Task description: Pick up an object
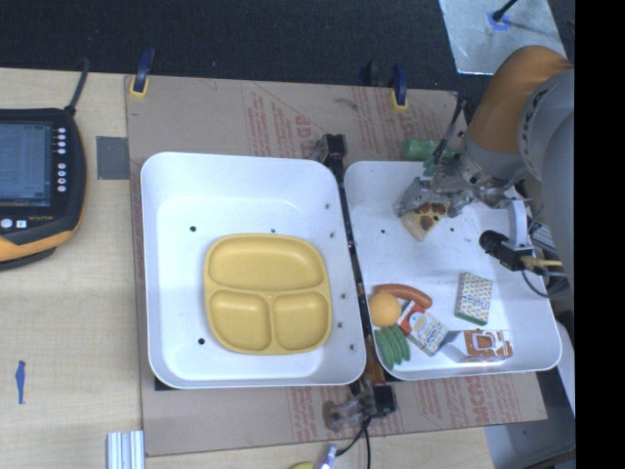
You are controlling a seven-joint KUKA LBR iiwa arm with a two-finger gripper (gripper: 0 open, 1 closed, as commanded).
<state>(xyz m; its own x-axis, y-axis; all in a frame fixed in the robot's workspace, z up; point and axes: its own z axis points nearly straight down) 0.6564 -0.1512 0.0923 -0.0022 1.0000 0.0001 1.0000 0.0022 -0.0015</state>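
A small tan-and-dark object (pixel 422 223) lies in the right bin (pixel 381 189), toward its 11 o'clock corner, directly under the gripper (pixel 426 201). The gripper touches or nearly touches the object from 12 o'clock — whether it is released, clenched or grasping anything cannot be told. The grey arm with its orange band (pixel 518 86) comes in from 2 o'clock.

At the bin's 6 o'clock end sits a cluster: a red sausage (pixel 402 294), a yellow lemon (pixel 384 309) touching it, green beans (pixel 392 345) below, and a small carton (pixel 427 332) beside them. A patterned box (pixel 475 298) lies at 4 o'clock, an orange packet (pixel 487 344) just below it.

The left bin (pixel 176 262) holds a yellow divided plate (pixel 267 293) — three compartments, roughly centred. At far 9 o'clock rests a control pendant (pixel 34 184).
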